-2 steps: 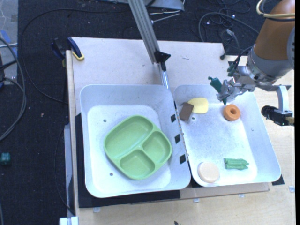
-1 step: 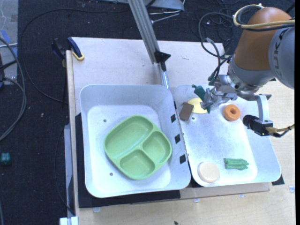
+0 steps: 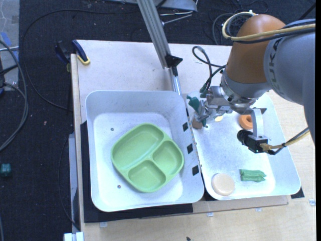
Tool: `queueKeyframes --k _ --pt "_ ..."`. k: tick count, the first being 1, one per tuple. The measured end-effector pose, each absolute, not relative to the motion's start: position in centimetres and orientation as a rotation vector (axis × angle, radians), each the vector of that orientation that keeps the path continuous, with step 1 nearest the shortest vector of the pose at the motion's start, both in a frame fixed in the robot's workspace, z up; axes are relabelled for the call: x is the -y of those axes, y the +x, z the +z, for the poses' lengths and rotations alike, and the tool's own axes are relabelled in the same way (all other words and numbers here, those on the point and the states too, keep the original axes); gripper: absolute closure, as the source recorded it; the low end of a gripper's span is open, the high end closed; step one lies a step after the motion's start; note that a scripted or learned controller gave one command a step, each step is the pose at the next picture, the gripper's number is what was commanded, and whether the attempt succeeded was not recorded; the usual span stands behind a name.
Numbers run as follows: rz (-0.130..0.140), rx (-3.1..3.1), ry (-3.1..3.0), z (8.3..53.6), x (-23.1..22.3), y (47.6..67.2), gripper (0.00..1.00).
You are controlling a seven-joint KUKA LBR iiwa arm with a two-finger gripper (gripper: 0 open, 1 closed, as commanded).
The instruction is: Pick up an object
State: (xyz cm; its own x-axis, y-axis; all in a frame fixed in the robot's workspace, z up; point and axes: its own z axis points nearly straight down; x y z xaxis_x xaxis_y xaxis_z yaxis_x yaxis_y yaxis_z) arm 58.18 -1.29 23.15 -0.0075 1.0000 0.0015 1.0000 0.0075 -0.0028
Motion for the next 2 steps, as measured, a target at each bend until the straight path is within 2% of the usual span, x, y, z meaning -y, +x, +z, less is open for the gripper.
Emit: queueKeyframes --k 1,2 --pt "0.002 2.227 -2.213 22.1 -3.6 56.9 1.00" --pt "-0.002 2.230 -2.212 23.5 -8.6 56.0 1.00"
